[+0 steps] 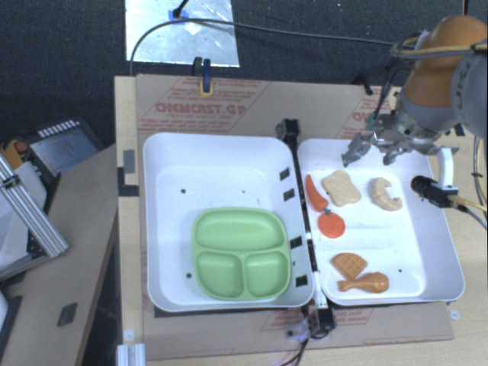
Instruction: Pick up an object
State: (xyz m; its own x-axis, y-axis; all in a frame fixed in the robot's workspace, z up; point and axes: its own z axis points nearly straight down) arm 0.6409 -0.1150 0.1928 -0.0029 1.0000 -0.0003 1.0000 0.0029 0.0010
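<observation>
The gripper point(374, 152) hangs over the far edge of the right bin point(435, 258), with its two fingers spread apart and nothing between them. One fingertip shows at the left and the other at the right, both pointing down toward the bin floor.

Just near of the jaws lie two pale toy foods. A tan bread slice point(341, 188) sits near and slightly left of the left fingertip, apart from it. A cream croissant-like piece point(385, 194) lies near of the right fingertip, also clear of it. Neither is between the jaws.

Left of the bread, an orange carrot point(316, 192) lies along the bin's left wall. Near of it rests a red-orange tomato point(331, 225). Nearer still sit a brown waffle point(349, 264) and, touching or just beside it, a golden drumstick point(366, 284).

The left bin point(175, 174) holds a green divided plate point(242, 252) in its near half.

Both bins rest on a sheet of cardboard point(229, 105). A yellow clamp point(205, 81) grips the cardboard's far edge.
</observation>
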